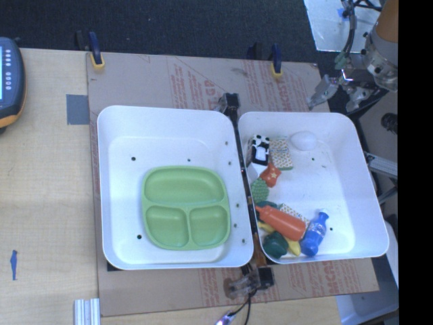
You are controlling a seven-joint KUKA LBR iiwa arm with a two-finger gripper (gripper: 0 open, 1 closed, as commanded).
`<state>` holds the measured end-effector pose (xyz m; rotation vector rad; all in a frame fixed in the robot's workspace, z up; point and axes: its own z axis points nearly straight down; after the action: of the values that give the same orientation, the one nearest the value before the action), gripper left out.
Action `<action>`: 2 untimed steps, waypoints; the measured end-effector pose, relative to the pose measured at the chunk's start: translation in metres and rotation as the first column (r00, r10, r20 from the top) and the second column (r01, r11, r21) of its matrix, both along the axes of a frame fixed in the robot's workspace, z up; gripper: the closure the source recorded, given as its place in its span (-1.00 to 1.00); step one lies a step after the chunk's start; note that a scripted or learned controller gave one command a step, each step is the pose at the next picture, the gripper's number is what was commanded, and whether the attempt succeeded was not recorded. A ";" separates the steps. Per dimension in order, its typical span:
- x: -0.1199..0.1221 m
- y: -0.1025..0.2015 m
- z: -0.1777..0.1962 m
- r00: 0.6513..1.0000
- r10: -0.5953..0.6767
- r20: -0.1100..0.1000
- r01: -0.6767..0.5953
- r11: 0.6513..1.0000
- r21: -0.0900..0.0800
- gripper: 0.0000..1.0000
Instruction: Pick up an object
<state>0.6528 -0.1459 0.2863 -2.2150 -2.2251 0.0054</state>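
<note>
The right bin (352, 181) holds a pile of small toys along its left side. Among them are a black and white piece (260, 149), a small orange figure (270, 176), a long orange carrot-like toy (281, 222), a blue bottle (314, 234) and a dark green lump (275, 246). A white dome-shaped object (303, 141) lies near the bin's far wall. My gripper (340, 95) hangs above the bench just beyond the bin's far right corner, open, with nothing between its fingers.
The left bin (115, 181) carries a light green divided plate (185, 207). Clamps (97, 54) hold the cardboard sheet under the bins. A device with a blue screen (9, 80) sits at the far left edge.
</note>
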 end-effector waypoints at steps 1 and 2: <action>-0.059 0.054 -0.089 1.000 0.004 -0.013 -0.004 1.000 0.004 -1.00; -0.027 0.007 -0.198 1.000 -0.004 0.001 0.004 1.000 0.004 -1.00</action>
<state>0.6253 -0.1388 0.0886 -2.2177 -2.2194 0.0002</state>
